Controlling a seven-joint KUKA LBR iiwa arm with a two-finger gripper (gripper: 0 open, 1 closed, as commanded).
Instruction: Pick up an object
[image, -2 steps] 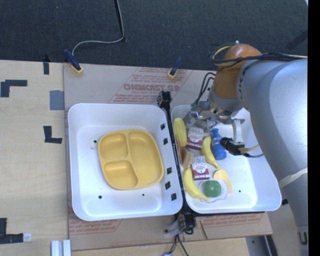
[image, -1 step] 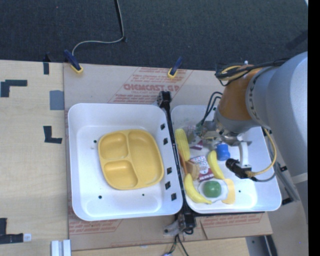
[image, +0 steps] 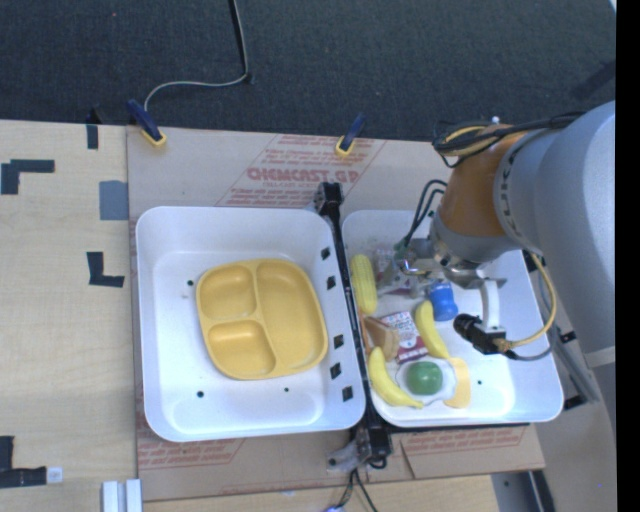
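Observation:
The right bin (image: 530, 400) holds several small items: a corn cob (image: 363, 283) by its left wall, a blue cylinder (image: 441, 300), two bananas (image: 433, 332) (image: 388, 380), a green ball (image: 423, 377), a brown packet (image: 396, 335) and a pale yellow piece (image: 459, 384). My gripper (image: 408, 268) is low in the upper middle of this bin, just left of the blue cylinder and right of the corn cob. The arm's wrist hides most of the gripper from above.
The left bin (image: 160, 330) carries a yellow three-compartment plate (image: 262, 317). A black divider clamp (image: 329, 198) sits between the bins. Two yellow-blue clamps (image: 147, 122) (image: 350, 137) hold the cardboard at the back. A black cable (image: 510, 345) loops over the right bin.

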